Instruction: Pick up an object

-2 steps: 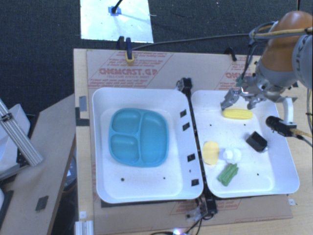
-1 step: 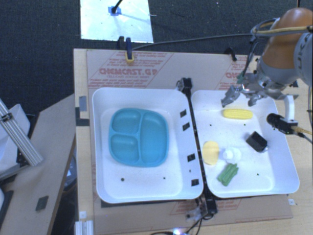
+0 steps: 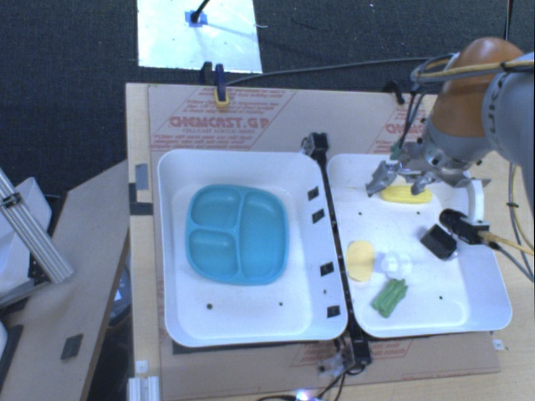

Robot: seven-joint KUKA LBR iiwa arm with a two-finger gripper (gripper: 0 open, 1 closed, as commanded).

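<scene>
My gripper (image 3: pixel 401 184) hangs low over the far part of the right bin (image 3: pixel 493 307). Its fingers stand spread, one at the left (image 3: pixel 378 180) and one at the right (image 3: pixel 425 182). A flat yellow object (image 3: pixel 407 195) lies on the bin floor just below and between them, partly covered by the gripper. Whether the fingers touch it is unclear. Nearer the front of the same bin lie a pale yellow piece (image 3: pixel 361 260), a small white object (image 3: pixel 395 264) and a green object (image 3: pixel 389 296).
The left bin (image 3: pixel 180 307) holds a blue divided plate (image 3: pixel 238 232). A raised black-clipped wall (image 3: pixel 328 232) separates the two bins. The arm (image 3: pixel 468 98) comes in from the right above the right bin's far corner.
</scene>
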